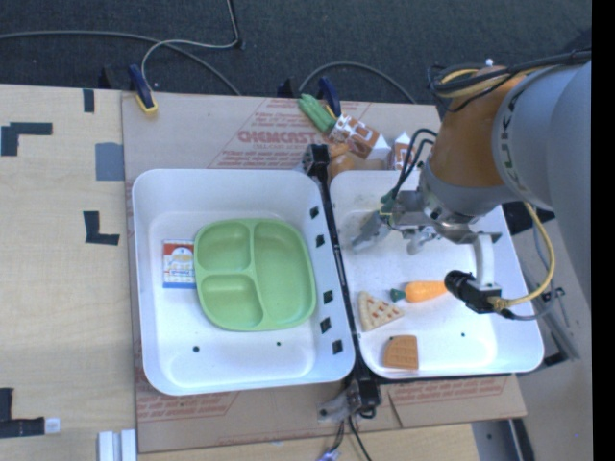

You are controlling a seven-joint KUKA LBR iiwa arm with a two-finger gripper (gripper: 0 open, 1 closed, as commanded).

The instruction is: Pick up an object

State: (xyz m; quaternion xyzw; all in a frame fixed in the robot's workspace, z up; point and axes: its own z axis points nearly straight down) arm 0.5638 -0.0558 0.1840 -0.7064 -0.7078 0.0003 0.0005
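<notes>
While the arm [500, 152] reaches in from the right and hangs over the far part of the right bin [480, 361], its pincer [394, 227] sits low above the bin floor, toward the bin's left wall. Two pale metal fingers seem to splay apart, one slanting left toward the divider and one further right, with nothing seen between them, so I read the pincer as open and empty, though the blur there leaves some doubt. The likeliest target, to my eye, is the toy carrot [423, 291], which lies on the bin floor nearer the viewer than the pincer and slightly to its right, close but not touching it. Its long axis runs almost left to right, the green top at the left end and the orange body pointing right toward a black cable fitting [463, 288] that hangs just beside its tip. So the move turns on coming toward the near side and closing across the carrot's narrow width, meaning the fingers should straddle it far-to-near. Just nearer lie a wedge-shaped cracker toy [379, 310] and a brown bread slice [402, 352], both apart from the carrot. Over in the left bin [154, 257] rest a green divided plate [256, 274] and a small card [179, 263], well apart from the pincer.
</notes>
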